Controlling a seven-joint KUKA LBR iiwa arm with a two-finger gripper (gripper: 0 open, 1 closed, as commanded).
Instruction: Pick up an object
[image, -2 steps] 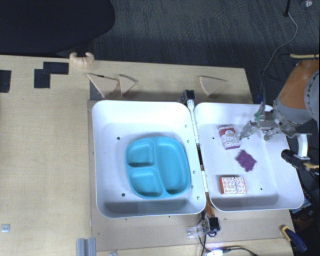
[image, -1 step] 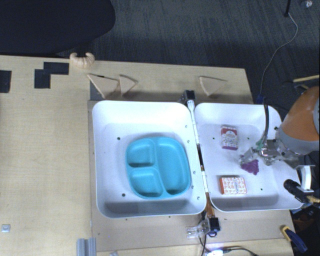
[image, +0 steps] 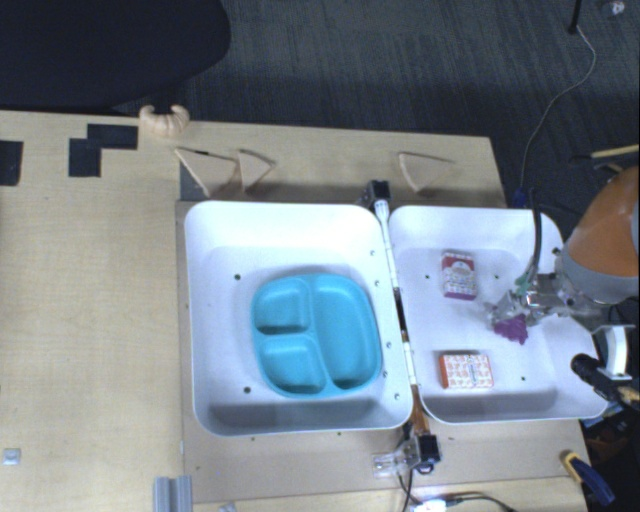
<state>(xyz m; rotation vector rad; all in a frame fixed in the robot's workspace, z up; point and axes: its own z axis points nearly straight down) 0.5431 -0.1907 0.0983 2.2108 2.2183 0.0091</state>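
Observation:
In the right bin (image: 540, 398) lie three small things. A red and white packet (image: 459, 274) sits toward the back, an orange patterned box (image: 465, 370) near the front, and a small purple object (image: 512, 328) in the middle right. My gripper (image: 516, 303) reaches in from the right and hangs directly over the purple object, touching or almost touching its top. The grey arm with its orange band (image: 610, 235) is behind it at the right edge.
The left bin (image: 215, 260) holds a blue divided plate (image: 315, 333). A black clamp (image: 377, 192) sits on the ridge between the bins. Cables and connectors lie along the bench's front edge (image: 420, 455).

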